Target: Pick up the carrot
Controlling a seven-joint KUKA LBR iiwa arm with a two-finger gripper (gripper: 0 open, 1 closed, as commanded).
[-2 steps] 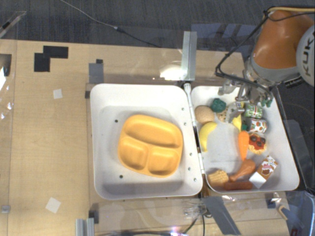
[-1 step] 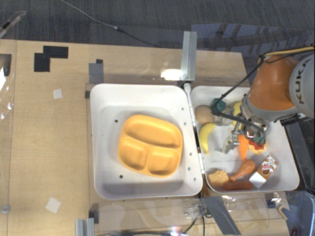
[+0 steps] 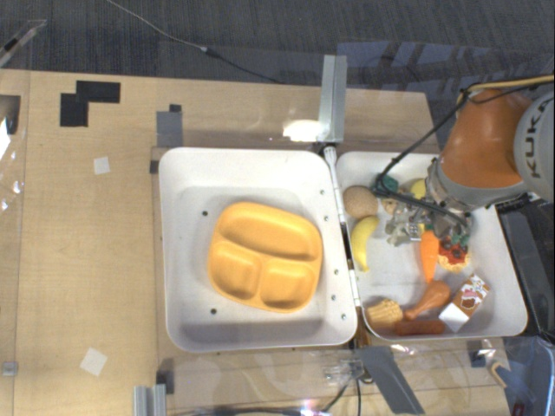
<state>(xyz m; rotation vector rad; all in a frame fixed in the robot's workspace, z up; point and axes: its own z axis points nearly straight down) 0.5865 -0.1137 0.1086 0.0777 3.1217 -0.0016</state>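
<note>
The carrot (image 3: 429, 255) lies just right of the fingers (image 3: 406, 225), apparently not between them (I cannot tell whether they stand apart or together). It looks light, stiff and smooth; best pinched across its thicker middle

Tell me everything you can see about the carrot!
The carrot is a small orange toy that looks like smooth plastic. It lies in the right-hand bin, running up and down the picture. Its upper end sits just under the gripper. A red toy lies close on its right side, and a chicken leg lies just below its lower end. I cannot tell whether anything grips it.
</note>
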